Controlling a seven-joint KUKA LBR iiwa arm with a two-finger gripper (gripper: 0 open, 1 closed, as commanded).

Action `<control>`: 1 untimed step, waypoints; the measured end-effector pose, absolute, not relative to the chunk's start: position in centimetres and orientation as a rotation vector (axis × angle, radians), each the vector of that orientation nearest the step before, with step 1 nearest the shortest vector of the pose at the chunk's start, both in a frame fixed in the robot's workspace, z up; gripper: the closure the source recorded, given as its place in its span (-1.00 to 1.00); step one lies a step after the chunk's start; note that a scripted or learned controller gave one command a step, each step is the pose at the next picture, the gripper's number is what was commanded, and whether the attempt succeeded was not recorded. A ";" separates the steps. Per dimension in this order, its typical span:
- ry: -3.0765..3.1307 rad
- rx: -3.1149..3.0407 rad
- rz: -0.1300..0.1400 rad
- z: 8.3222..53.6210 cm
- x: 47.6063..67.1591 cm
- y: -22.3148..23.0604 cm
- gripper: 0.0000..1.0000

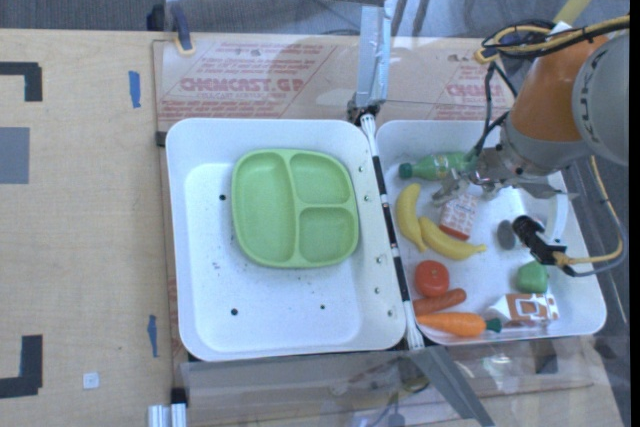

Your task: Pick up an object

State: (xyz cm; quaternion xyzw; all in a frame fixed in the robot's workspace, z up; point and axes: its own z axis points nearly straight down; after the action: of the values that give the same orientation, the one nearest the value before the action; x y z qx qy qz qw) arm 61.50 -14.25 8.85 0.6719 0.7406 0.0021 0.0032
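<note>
1. The gripper (462,183) hangs low in the right bin (585,315); how far its fingers stand apart cannot be told, and no object is seen between them.
2. Just below the fingers lies a small carton (459,213), white with red print, tilted.
3. Just beside them, away from the arm, a green bottle (436,166) lies on its side.
4. Further below lie two yellow bananas (428,227).
5. Well apart, in the left bin (200,315), sits a green divided plate (295,207).

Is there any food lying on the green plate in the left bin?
No, the green plate has nothing in its three sections; the bananas and carrot lie in the right bin.
</note>
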 end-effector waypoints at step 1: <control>2.312 2.102 0.008 10.1 61.7 -14.5 1.00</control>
State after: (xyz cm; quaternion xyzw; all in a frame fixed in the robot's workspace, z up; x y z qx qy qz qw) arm 61.70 -14.51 10.10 0.6727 0.7398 0.0027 0.0083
